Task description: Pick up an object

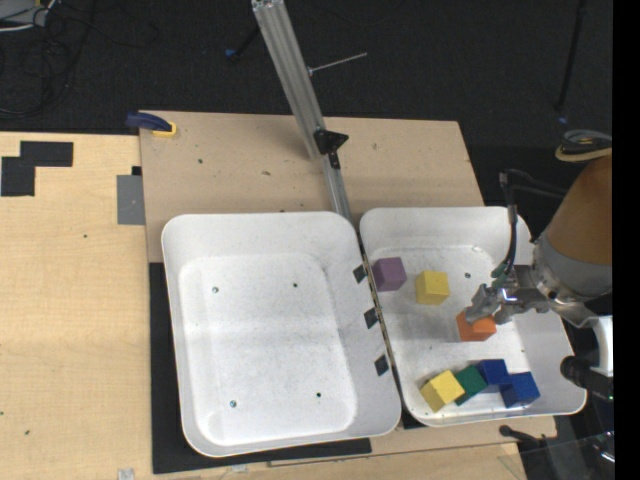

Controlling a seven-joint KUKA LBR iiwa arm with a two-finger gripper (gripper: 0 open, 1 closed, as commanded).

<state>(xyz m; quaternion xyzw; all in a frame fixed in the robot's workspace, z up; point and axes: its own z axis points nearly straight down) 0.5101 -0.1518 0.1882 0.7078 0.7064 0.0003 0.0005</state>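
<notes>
The right bin (430, 218) holds several small blocks. An orange block (476, 328) lies near its middle right, and my gripper (490, 306) hangs directly over it, touching or almost touching its top. A purple cube (388, 272) and a yellow cube (432, 287) sit to the left of the gripper. Near the bin's front edge, a yellow block (441, 389), a green block (468, 382) and two blue blocks (494, 372) (519, 390) are bunched together.
The left bin (260, 338) stands beside the right one, with black clips (368, 317) along their shared edge. A slanted aluminium rail (300, 88) rises behind the bins. The arm's orange band (590, 218) reaches in over the right bin's right rim.
</notes>
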